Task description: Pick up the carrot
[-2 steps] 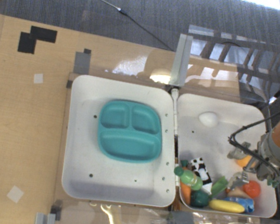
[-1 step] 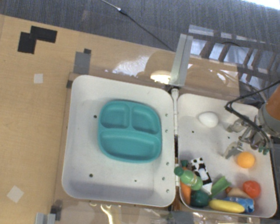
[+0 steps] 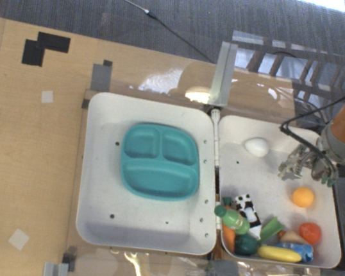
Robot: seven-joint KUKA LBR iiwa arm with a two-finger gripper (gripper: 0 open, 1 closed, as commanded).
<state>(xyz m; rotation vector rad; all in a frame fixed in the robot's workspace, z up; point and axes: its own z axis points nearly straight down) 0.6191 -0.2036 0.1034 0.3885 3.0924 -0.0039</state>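
Clearly the carrot [image 3: 231,220] lies in the right bin's [image 3: 264,174] front-left corner among other toys, diagonally across from the gripper [image 3: 302,168], which hovers near the back-right, grasping nothing.

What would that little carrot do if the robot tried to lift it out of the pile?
The carrot looks like a smooth toy, so it is probably light and stiff, perhaps slippery. It lies wedged at the right bin's near corner, against a green piece and the black-and-white toy, so nudging it would likely shift those too. Its tapered shape may let it roll.
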